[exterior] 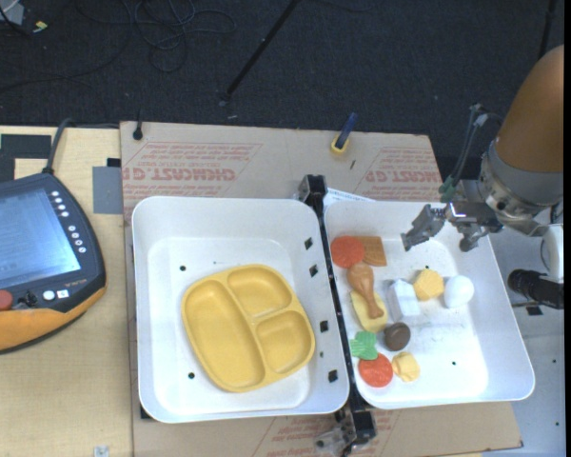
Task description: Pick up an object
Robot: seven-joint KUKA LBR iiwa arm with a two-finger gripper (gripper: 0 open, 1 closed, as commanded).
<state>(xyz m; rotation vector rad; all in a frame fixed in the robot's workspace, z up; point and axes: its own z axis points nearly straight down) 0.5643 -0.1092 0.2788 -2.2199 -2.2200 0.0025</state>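
The right bin (495,369) holds several toy foods: a red tomato (346,251) beside an orange cracker (373,251), a tan drumstick (364,289), a pale block (404,299), a yellow lump (428,284), a white egg (458,290), a brown ball (396,335), a red strawberry with green leaves (372,364) and a small yellow piece (407,367). My gripper (445,235) hovers over the bin's far right part, above the yellow lump and the egg. It is open, its two dark fingers spread apart with nothing between them.
The left bin (162,255) carries a yellow divided plate (249,326). A black divider (329,293) separates the bins. A teach pendant (33,250) lies at the far left, and a blue-and-yellow clip (342,139) sits on the cardboard behind the bins.
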